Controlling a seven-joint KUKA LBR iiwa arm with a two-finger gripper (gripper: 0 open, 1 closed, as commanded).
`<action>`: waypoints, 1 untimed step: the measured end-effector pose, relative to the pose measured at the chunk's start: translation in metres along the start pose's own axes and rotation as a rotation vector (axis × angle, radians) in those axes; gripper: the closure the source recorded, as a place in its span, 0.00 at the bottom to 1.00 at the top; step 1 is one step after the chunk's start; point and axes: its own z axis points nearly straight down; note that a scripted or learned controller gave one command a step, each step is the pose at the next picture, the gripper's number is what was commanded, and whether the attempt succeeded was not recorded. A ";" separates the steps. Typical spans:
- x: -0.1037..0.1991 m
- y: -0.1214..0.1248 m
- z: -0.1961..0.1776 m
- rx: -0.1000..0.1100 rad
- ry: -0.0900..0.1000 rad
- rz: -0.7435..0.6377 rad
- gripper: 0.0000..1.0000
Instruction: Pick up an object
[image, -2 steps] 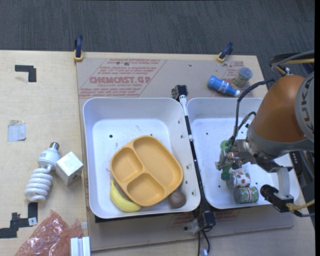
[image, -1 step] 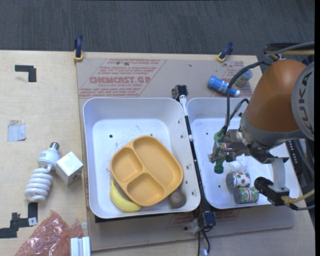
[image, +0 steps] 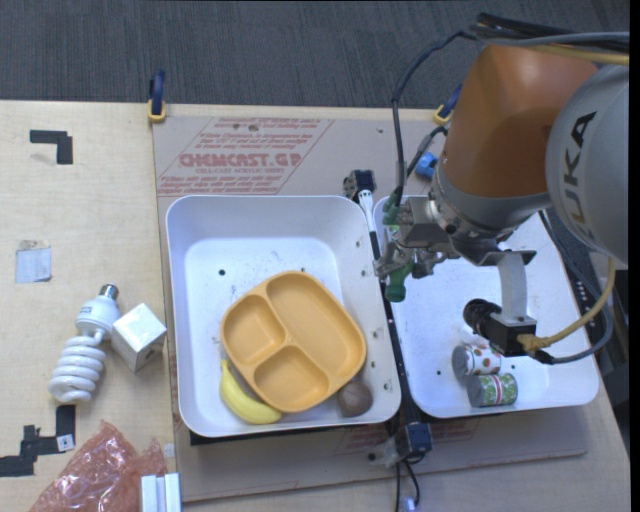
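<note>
- The arm reaches in from three o'clock, and its bulky wrist hangs over the right bin (image: 560, 395), near that bin's ten o'clock corner, close to the wall shared with the left bin (image: 185, 300).
- The hand (image: 398, 268) sits low by that shared wall; green-tipped parts show under the wrist, but whether it is wide, narrow or holding anything I cannot tell.
- Candidate objects lie in both bins. In the left bin a yellow divided plate (image: 292, 342) rests tilted over a banana (image: 243, 398), and a brown fruit (image: 353, 399) is tucked against its five o'clock edge; the plate covers much of the banana, so a clean grip there looks awkward.
- In the right bin a spotted cup (image: 476, 358) and a green can (image: 494, 389) lie touching each other near the six o'clock wall, clear of the hand; they look the easier picks.
- Outside the bins, on the counter (image: 90, 200) at nine o'clock, a spiral bulb (image: 82, 352), a white cube (image: 138, 335) and a red mesh bag (image: 100, 470) lie beyond the working area.
</note>
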 end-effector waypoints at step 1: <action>0.000 0.000 0.000 0.000 0.000 0.000 0.00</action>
